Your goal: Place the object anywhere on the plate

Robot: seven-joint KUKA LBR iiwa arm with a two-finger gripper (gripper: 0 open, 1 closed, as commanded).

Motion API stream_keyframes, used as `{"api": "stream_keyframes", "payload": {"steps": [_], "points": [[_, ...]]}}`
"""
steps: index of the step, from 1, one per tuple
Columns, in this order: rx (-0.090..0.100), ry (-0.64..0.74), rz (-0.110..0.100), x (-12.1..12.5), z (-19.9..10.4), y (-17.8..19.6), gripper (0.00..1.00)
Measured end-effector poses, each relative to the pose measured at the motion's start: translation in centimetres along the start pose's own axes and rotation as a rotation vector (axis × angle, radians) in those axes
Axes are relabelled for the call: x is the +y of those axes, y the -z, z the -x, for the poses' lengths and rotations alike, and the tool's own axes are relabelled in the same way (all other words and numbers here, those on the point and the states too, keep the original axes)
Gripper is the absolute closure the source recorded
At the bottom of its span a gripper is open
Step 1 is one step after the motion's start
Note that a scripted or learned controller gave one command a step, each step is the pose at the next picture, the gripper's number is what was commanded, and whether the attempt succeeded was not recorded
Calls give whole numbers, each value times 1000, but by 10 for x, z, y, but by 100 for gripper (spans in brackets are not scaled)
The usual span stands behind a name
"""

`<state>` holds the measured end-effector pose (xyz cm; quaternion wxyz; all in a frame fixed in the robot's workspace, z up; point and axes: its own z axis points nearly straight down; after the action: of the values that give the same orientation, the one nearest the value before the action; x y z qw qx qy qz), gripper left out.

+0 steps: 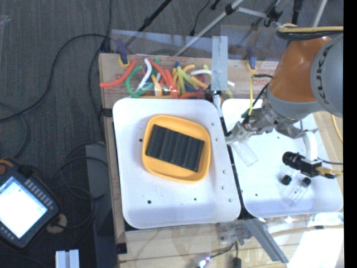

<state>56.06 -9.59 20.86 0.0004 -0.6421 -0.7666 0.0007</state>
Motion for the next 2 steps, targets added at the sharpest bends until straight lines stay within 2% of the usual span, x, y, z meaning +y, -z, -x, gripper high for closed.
{"api": "stream_keyframes", "payload": {"steps": [1,2], "points": [[-1,97,-1,58,-32,-26,100],[1,164,-2,-31,-92,-26,100]]}}
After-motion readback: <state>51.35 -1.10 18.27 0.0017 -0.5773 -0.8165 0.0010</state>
